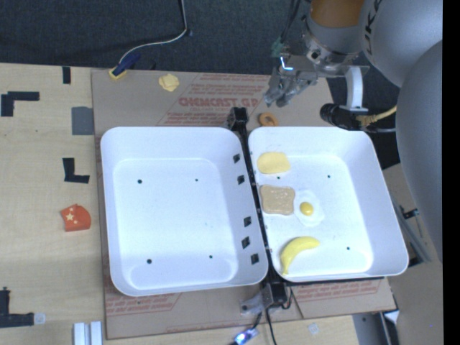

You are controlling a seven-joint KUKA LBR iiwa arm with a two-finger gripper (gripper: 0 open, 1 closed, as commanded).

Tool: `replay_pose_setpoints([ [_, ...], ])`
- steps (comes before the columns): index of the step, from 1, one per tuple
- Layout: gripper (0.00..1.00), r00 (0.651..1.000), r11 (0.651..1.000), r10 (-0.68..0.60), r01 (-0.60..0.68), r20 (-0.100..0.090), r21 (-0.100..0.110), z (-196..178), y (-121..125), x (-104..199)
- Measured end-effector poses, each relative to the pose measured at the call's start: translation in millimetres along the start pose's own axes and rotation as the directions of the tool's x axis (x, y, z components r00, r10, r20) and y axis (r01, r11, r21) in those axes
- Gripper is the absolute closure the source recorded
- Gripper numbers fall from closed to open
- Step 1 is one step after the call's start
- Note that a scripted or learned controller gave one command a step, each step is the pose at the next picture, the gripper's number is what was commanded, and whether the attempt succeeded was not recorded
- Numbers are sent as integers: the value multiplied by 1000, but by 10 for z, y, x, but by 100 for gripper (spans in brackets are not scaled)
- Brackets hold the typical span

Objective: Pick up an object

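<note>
Far to the left of my end effector (pixel 286 92) and lower in the view, a red strawberry-like toy (pixel 76 218) lies on the counter (pixel 43 192). A small yellow piece (pixel 169 83) sits on the cardboard well to my left, at about my height in the view. The left bin (pixel 115 146) lies below and left of me. Just below me and slightly left, a small tan ring (pixel 267 119) rests outside the right bin (pixel 359 144). Inside that bin, well below me, lie a yellow chip-like slice (pixel 273 162), a toast slice (pixel 277 200) touching a fried egg (pixel 307 208), and a banana (pixel 296 251). I cannot tell how my end effector stands. My arm (pixel 402 20) reaches in from the upper right, wrist angled down-left above the bins' far edge.
</note>
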State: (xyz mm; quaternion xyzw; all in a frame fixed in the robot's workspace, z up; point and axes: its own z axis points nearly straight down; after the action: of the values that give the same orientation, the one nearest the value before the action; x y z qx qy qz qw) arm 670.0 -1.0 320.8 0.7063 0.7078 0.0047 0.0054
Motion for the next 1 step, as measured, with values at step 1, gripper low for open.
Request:
replay_pose_setpoints([
  [1,100,1000,1000,0,0,-2,6,-961,-270,54],
])
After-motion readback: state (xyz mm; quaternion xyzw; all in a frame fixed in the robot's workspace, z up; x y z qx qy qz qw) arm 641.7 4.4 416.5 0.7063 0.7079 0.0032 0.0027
